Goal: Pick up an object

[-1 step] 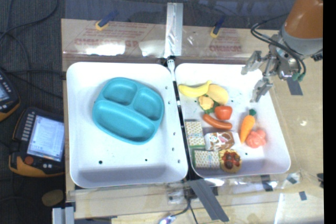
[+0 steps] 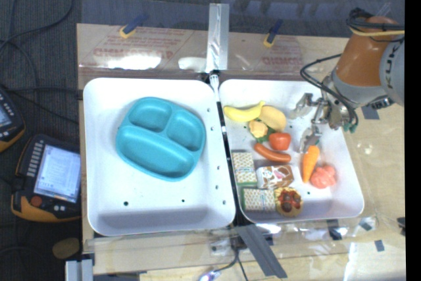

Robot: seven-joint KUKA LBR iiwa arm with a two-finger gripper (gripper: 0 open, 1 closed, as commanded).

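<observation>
From above, the right-hand white bin [image 2: 355, 204] is the busy one, a shallow glossy plastic tray with rounded corners, and everything else can be placed against it. Inside it, toward its upper left corner, a smooth curved banana [image 2: 242, 112] lies against a yellow lemon-like fruit [image 2: 273, 117], with a small yellow-green piece [image 2: 258, 130] just below them that is too small to name. Near the bin's centre sits a shiny red tomato [image 2: 280, 140], touching a reddish sausage [image 2: 272, 153] beneath it. To the right of those, an orange carrot [image 2: 309, 162] stands lengthwise, its tip near a lumpy pink-red toy [image 2: 323, 176]. Along the bin's lower left are flat printed packets [image 2: 244, 168], and a round dark pastry-like piece [image 2: 288, 201] whose detail is blurred. The gripper [image 2: 314, 123] hangs over the bin's upper right part, just above the carrot's top; its metal fingers [image 2: 310, 139] look parted with nothing between them, though glare makes them hard to read. The grey arm with its orange band [image 2: 360, 59] is cut off at the picture's right side. Left of that bin, its twin bin [image 2: 105, 207] holds a matte turquoise divided plate [image 2: 160, 137] with three compartments.
</observation>
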